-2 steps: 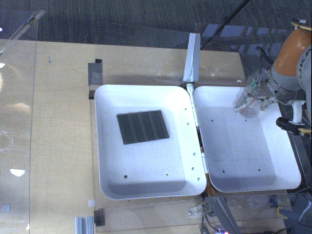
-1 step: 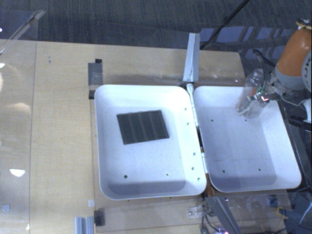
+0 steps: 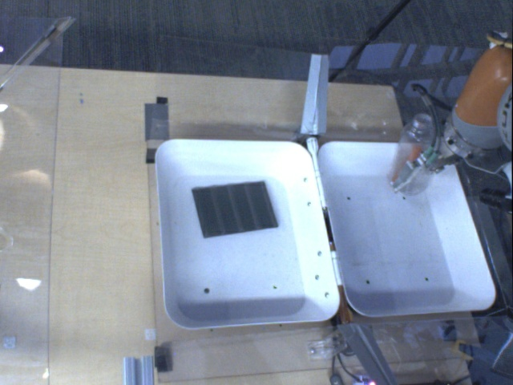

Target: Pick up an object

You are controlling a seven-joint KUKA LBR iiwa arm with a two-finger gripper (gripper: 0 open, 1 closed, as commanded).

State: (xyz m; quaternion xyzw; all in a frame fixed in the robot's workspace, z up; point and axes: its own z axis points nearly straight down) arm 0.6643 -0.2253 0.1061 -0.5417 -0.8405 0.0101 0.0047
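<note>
Pale wooden surface [image 3: 96, 215] carrying two shallow white bins. Task object: a dark ribbed rectangular pad [image 3: 235, 208], lying flat in the left bin [image 3: 240, 311], toward its upper left, well apart from the arm. Pincer [image 3: 417, 167] of translucent plastic, poised over the upper part of the right bin [image 3: 417, 295]; whether it is open or closed cannot be told, and nothing is seen gripped. Judged technique: travel across the divider, centre above the pad, descend squarely, closing across its narrower side. Right bin's floor: bare white beneath the pincer
</note>
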